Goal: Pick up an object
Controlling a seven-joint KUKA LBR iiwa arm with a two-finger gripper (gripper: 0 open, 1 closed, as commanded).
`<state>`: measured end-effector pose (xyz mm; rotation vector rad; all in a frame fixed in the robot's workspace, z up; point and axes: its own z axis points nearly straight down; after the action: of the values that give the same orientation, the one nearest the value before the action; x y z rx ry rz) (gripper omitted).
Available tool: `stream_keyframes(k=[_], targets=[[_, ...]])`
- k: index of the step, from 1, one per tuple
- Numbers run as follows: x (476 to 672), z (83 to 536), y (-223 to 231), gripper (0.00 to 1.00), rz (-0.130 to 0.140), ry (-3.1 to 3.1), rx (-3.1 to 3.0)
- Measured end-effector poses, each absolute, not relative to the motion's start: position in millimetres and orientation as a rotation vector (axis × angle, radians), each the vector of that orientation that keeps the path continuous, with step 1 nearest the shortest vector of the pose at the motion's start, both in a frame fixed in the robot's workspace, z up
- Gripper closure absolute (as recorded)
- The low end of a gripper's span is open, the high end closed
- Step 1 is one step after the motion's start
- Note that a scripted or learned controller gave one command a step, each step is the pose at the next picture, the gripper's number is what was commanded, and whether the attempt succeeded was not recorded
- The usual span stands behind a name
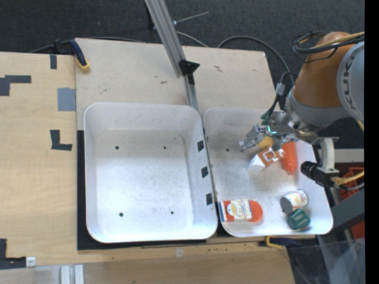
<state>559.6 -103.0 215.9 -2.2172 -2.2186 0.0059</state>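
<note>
A wooden surface [35, 158] carries two shallow white bins side by side, seen from above at a slant.

Nearest the viewer, in the right bin [234, 176], a small orange and white packet [241, 210] lies flat at the near left corner, against the wall shared with the left bin [145, 170]. To its right, near the bin's near right corner, a small silver and yellow can [294, 200] lies on its side, with a dark green object [298, 219] touching its near side.

Farther back in the same bin, a white and orange carton [266, 158] rests tilted, and an orange tube-shaped object [289, 157] lies just beside it on the right.

The gripper [258, 138] hangs over the far part of the right bin, directly above the carton's far edge. Whether its jaws are released or clenched cannot be told, and nothing is visibly between them. The grey arm with its orange band [323, 78] enters from the right.

Beyond the bins, a metal pole [169, 31] slants away over the surface.
</note>
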Motion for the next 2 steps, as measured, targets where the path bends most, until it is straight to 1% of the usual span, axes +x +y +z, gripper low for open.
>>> stream_keyframes(k=[1, 2], targets=[[560.5, 219, -103, 0.0, 0.002, -2.222, -2.219], [562.3, 159, -110, 0.0, 0.009, -2.218, -2.217]])
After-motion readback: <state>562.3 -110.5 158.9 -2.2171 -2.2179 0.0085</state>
